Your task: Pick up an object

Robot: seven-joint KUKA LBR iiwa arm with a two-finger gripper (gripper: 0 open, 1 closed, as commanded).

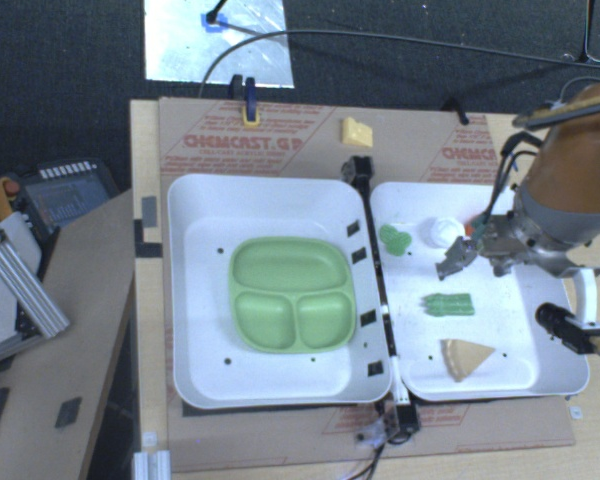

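Grey arm's gripper (458, 259) hovered in right white bin (555, 368) above flat green ridged block (448, 305), jaws' state unclear, gripping nothing visible.

Pretty evenly lit from overhead, on the bright side. The two white bins (280, 193) come close to blowing out, and the foil sheet (220, 23) at the top throws patchy glare. Shadows are soft and short, just faint ones hugging the green tray (290, 293) and the bin walls. The dark carpet (60, 58) stays murky with some grain. Overall sharpness is so-so; the arm (575, 178) at right looks a bit smeared, and small print on the cardboard (245, 138) is fuzzy.
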